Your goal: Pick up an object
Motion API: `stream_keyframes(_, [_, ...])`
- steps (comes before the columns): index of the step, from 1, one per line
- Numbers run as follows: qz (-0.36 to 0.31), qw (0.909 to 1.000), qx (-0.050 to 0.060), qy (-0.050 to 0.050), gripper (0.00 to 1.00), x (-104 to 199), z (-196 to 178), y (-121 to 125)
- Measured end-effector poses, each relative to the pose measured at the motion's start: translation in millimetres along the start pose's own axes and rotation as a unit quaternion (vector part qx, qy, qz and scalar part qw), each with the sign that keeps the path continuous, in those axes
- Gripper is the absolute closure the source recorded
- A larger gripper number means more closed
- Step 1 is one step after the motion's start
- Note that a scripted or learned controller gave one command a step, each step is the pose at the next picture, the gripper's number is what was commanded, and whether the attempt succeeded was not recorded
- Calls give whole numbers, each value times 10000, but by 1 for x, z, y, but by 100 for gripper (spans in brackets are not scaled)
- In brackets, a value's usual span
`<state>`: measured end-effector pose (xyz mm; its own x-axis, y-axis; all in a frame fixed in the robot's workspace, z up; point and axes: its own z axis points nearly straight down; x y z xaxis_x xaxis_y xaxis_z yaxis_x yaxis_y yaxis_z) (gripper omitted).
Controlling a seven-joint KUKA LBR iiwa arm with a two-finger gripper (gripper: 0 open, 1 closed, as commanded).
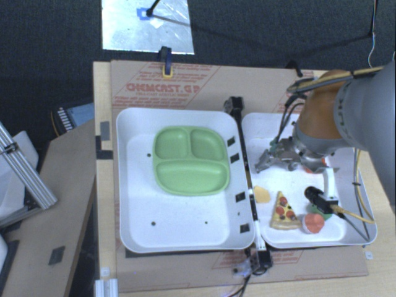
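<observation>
The arm hangs over the right bin point(352, 166), its jaws point(272, 159) low near the bin's left wall — whether they are parted or closed I cannot tell. Judged an approach step: the pizza slice point(283, 212) lies nearby, ungrasped — next comes descending squarely onto it.

Red printed lettering on the cardboard sheet point(185, 82), along its far edge beyond the bins, seems to read "CHEMCAST"; the remaining characters are too blurred.

Dark carpet point(260, 11), shiny sheet point(147, 16), perhaps foil, cardboard-topped bench point(185, 82).
</observation>
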<state>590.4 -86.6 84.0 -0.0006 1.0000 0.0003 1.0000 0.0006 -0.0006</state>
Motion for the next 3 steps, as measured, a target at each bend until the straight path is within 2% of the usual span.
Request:
stream_keyframes(1, [-1,10000,-18,-3,100,0,-12,1])
stream_keyframes(3, [-16,10000,-49,-9,100,-7,-140,5])
